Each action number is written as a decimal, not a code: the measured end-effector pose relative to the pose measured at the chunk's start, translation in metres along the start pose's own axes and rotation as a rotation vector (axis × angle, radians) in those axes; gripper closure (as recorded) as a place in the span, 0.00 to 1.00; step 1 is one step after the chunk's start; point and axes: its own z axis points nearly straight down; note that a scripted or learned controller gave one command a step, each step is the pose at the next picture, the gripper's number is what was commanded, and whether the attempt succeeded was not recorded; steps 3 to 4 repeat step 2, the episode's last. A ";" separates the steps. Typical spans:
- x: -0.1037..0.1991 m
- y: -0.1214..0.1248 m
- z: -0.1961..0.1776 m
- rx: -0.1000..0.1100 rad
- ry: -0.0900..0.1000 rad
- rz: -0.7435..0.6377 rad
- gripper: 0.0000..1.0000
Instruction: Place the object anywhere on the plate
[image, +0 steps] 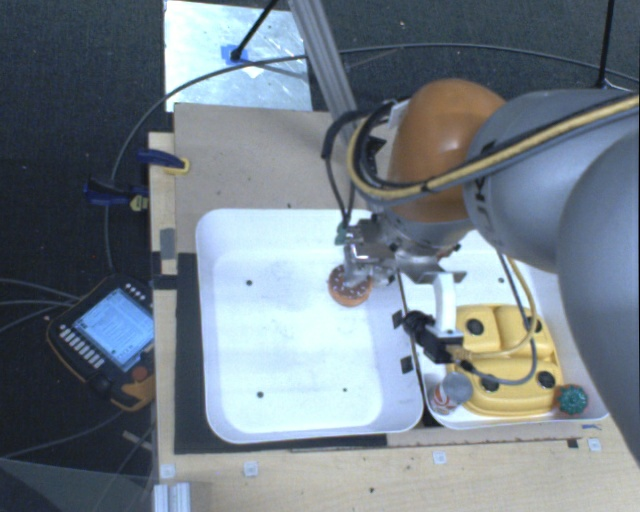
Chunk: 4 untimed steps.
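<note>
Grey arm (560, 170) reaching in from right, orange-banded wrist (440, 150) angled down

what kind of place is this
Most likely a robot lab or test bench: a grey arm reaches over two white bins on a bench, a handheld control pad lies beside it, and cables trail across the dark floor.

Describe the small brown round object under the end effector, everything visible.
The small brown round object looks disc-like, reddish-brown with a paler speckled centre; its material is not clear at this resolution. It sits in the left shallow white bin, near that bin's upper right part, close to the wall shared with the right bin. The end effector is directly above it and hides its top edge. Whether they touch cannot be told.
</note>
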 end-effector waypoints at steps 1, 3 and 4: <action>0.031 -0.011 0.012 -0.001 -0.001 0.002 1.00; 0.029 -0.010 0.011 -0.003 -0.001 0.006 0.00; 0.029 -0.010 0.011 -0.003 -0.001 0.006 0.00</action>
